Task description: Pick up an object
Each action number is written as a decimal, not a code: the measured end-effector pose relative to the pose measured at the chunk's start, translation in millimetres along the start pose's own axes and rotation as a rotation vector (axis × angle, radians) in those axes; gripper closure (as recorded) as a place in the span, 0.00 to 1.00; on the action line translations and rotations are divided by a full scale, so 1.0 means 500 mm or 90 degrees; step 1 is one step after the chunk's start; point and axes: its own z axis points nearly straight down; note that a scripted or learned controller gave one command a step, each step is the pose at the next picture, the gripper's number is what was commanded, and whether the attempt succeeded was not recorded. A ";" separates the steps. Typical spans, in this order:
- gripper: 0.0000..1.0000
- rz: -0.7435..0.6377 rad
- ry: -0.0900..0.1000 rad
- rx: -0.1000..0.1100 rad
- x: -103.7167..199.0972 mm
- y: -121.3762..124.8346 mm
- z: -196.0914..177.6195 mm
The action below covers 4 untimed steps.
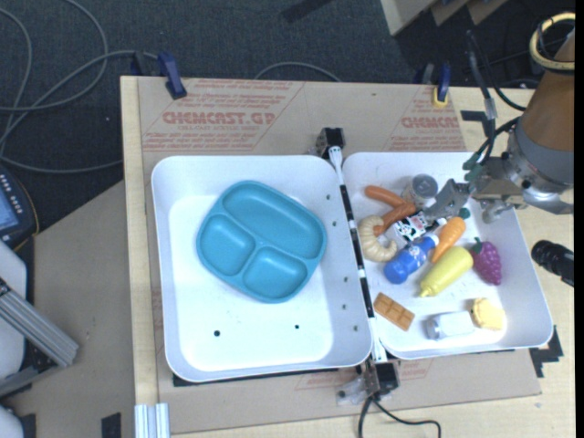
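Note:
My gripper (470,206) hangs open over the back of the right bin (538,313), just above the green top of an orange carrot (449,233). Nothing sits between its fingers. Packed close below it lie a black-and-white cow toy (412,229), a blue bottle (407,261), a yellow squash (445,272) and purple grapes (490,262). An orange sausage (391,204) and a beige ring pastry (375,238) lie to the left. A grey round can (423,187) stands at the back.
A brown waffle piece (393,311), a white-grey block (447,326) and a yellow lump (488,314) lie near the right bin's front. The left bin (182,336) holds a blue divided plate (261,240). A black clip (330,140) joins the bins at the back.

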 end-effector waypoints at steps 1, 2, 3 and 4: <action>0.00 0.004 -0.001 0.004 -0.167 0.089 0.207; 0.00 0.001 -0.003 -0.007 -0.170 0.081 0.335; 0.00 0.002 -0.005 -0.012 -0.136 0.069 0.359; 0.00 0.003 -0.005 -0.015 -0.133 0.036 0.357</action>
